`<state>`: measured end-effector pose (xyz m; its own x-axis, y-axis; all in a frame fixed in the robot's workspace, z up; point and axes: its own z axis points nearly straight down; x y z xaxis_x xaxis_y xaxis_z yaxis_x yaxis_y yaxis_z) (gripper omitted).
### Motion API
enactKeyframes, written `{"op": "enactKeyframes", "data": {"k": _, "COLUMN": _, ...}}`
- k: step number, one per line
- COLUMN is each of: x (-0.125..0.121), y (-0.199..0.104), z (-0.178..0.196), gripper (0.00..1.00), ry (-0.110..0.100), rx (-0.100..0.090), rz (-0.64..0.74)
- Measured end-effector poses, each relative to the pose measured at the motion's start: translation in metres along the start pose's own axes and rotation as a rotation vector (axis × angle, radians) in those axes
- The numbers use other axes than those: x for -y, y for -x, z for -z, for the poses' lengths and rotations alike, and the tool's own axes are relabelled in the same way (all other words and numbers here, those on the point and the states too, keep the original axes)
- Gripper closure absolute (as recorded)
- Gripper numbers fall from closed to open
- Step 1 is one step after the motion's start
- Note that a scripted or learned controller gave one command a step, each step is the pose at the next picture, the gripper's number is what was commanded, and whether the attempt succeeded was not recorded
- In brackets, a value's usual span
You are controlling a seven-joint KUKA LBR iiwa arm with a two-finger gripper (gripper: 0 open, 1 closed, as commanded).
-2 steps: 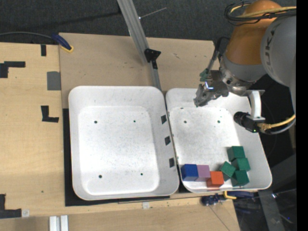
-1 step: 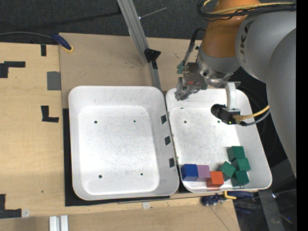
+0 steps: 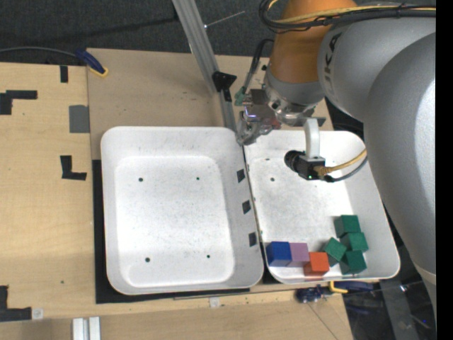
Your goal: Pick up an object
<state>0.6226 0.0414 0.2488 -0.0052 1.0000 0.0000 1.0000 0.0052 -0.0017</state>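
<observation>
The pincer [image 3: 253,127], open or closed cannot be told, hangs at the far corner of the shallow white right bin [image 3: 283,190]; the small blue cube [image 3: 279,252] lies well apart, by the near rim.

One fixed camera looks down aslant over the bench [image 3: 159,87] and both bins [image 3: 112,190].

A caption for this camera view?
Gripper poised at the far corner of the right bin; coloured blocks clustered along its near edge.

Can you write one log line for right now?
gripper: above right bin's far corner | coloured blocks: near corner, apart from gripper
</observation>
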Motion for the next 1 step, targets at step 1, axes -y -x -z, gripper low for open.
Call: {"op": "enactKeyframes", "data": {"k": 1, "x": -0.0039, "y": -0.0457, "z": -0.0088, "gripper": 1.00, "ry": 0.000, "rx": 0.000, "rz": 0.000}}
